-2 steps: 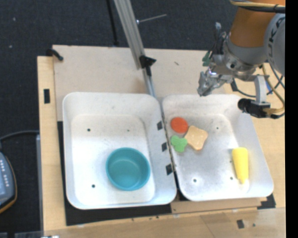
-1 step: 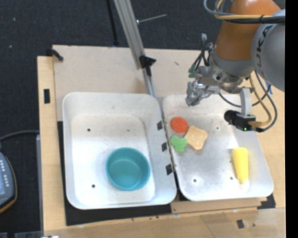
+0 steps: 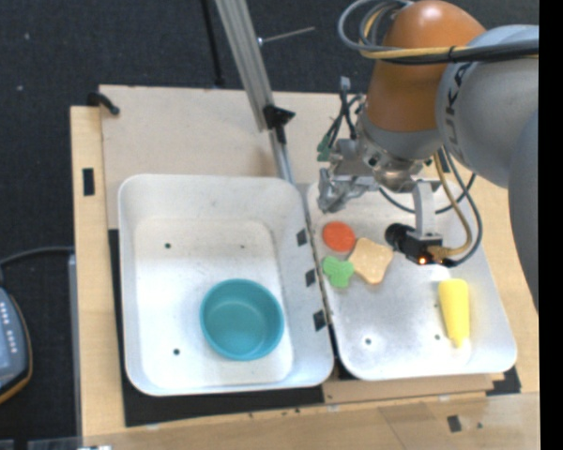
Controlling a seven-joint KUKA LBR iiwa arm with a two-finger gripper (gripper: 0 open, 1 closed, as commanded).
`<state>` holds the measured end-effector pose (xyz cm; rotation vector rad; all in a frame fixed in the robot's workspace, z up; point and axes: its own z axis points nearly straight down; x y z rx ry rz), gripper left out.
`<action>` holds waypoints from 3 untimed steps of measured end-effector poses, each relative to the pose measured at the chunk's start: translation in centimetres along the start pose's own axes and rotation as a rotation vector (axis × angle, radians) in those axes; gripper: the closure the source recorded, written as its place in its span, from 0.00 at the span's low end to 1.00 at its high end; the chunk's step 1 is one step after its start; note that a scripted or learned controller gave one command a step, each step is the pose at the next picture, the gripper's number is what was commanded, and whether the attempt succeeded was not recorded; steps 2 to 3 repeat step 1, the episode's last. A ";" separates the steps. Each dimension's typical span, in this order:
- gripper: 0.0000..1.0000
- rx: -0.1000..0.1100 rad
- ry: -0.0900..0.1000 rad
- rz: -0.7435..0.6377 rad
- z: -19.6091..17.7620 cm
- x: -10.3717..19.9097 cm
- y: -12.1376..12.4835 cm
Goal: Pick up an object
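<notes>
Camera view | gripper above orange piece; jaw state unreadable | risk: crowded green piece, tan piece deflect grasp

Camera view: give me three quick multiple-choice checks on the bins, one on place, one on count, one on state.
1. Where is the teal bowl?
A. left bin
B. right bin
C. on the bench outside the bins

2. How many loose objects lie in the right bin?
A. two
B. four
C. six

3. How does the yellow object stand?
A. lying flat in the bin
B. stacked on the bowl
C. hanging over the rim

Answers:
1 A, it sits in the left bin, near the front.
2 B: orange piece, green piece, tan piece, yellow object.
3 A, it rests alone on the bin floor.
</notes>
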<state>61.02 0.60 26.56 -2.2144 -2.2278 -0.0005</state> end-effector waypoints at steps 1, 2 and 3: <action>1.00 0.000 0.001 -0.001 -0.1 4.2 -2.9; 1.00 0.000 0.001 -0.001 -0.1 4.2 -2.9; 1.00 0.000 0.001 -0.001 -0.1 4.2 -2.9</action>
